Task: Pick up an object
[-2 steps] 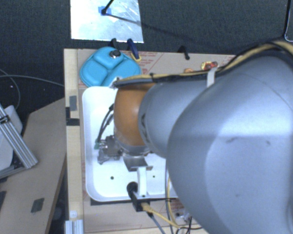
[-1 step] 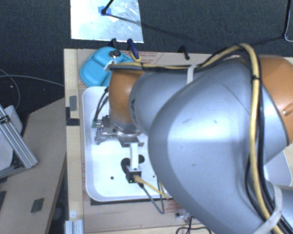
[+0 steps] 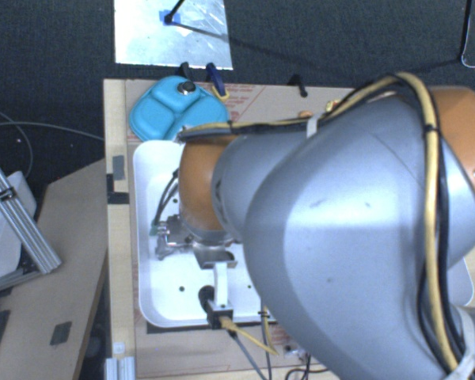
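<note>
**Reaching step, grasp unconfirmed**

My gripper (image 3: 188, 248) sits low in the left bin (image 3: 146, 212). I cannot tell whether it is spread or closed. The only object I see, a blue moulded piece (image 3: 174, 109), lies at the bin's far edge. Next I would raise the arm and check.

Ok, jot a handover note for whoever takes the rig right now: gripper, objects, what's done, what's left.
Gripper: low inside the white bin; open or shut can't be told.
Things: a blue plastic piece lies on the bench beyond that bin, outside it.
Done: the reach into the bin; no pick confirmed.
Left: grasp an object and lift it.
</note>
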Robot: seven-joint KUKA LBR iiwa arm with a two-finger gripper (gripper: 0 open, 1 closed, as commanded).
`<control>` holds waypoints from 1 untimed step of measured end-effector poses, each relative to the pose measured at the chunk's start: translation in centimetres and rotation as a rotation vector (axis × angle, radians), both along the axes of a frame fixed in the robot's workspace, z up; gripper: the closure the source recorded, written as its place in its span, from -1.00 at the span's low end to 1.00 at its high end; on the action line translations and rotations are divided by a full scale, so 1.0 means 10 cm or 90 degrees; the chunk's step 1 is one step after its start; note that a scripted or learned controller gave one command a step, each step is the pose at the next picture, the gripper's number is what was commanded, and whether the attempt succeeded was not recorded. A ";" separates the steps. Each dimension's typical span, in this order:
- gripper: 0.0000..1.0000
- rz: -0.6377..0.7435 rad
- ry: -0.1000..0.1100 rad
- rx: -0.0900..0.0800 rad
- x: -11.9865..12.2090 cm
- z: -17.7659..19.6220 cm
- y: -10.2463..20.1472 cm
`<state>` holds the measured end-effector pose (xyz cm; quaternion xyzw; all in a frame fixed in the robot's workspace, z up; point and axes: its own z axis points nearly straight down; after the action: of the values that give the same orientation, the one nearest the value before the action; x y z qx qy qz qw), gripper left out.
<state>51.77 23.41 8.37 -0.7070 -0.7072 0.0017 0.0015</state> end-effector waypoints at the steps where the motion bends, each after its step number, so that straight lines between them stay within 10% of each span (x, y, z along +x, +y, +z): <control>1: -1.00 0.002 -0.010 0.001 1.08 0.07 -0.15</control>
<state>62.53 21.89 9.03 -0.7061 -0.7081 -0.0045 -0.0035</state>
